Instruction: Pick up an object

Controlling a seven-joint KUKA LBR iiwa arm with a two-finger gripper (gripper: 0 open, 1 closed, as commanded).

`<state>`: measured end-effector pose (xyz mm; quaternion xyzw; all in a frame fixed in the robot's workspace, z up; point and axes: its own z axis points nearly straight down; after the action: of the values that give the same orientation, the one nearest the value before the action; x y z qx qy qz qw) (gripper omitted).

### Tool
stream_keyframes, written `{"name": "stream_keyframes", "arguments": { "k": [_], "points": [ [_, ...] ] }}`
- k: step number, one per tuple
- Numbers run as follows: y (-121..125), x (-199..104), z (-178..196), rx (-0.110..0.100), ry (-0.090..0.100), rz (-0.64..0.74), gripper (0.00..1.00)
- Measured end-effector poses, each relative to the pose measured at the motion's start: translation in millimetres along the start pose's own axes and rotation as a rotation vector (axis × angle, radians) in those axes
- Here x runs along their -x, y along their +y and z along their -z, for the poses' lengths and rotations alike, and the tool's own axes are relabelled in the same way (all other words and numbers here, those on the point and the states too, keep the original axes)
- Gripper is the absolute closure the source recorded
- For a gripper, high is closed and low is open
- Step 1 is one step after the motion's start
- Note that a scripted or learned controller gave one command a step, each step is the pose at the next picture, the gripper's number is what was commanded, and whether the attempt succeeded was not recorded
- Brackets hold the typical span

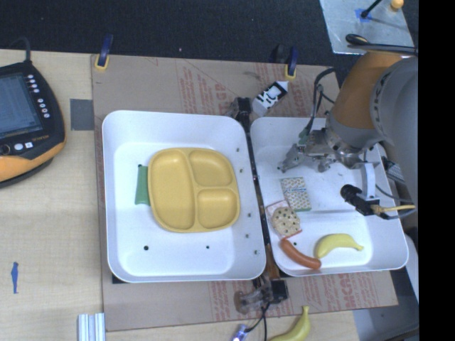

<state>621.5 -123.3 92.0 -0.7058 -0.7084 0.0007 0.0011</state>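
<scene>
Arm poised over the right bin, nothing picked yet

The fingers [304,156] hang at the far side of the right bin [398,251]; whether they are spread or pressed together I cannot tell, and nothing shows between them. Just nearer the camera from them lies a patterned card [295,192], then a speckled cracker [286,221], a sausage [300,254] and a yellow banana [338,244]. Judging by this, the approach is in hand; next calls for choosing one item, centring above it, and descending squarely.
</scene>
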Motion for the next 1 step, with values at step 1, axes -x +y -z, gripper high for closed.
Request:
{"name": "stream_keyframes", "arguments": {
  "k": [1],
  "points": [
    [-21.2,-19.5,0.3,-0.003,-0.001,0.002,0.0]
  ]
}}
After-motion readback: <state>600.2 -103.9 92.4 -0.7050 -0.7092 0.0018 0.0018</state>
